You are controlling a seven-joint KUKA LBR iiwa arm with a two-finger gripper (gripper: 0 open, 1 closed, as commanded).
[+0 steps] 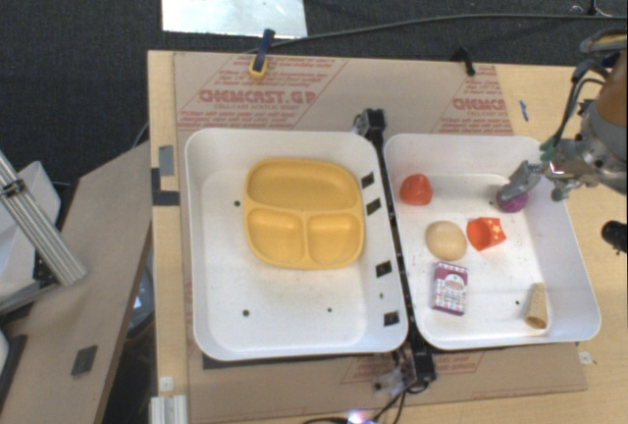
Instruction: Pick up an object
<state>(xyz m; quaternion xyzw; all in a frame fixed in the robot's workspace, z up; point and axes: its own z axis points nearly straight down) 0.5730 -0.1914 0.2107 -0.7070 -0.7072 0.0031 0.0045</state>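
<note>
The claw (525,185) is seen low over the far right corner of the right bin (569,265), right at a small purple object (512,200).

The purple object is found just under the fingertips and touching them, but whether it is pinched or merely brushed cannot be told, nor can the spread of the claw be made out. Just below and left of the claw an orange-red piece (486,233) is spotted, and further left a beige egg-like object (445,240). A red rounded object (416,188) is seen well to the claw's left. A small printed purple box (450,289) and a tan cone (536,305) are seen nearer the camera. Far left of the claw, a yellow divided plate (302,213) is held by the left bin (211,216).
</note>
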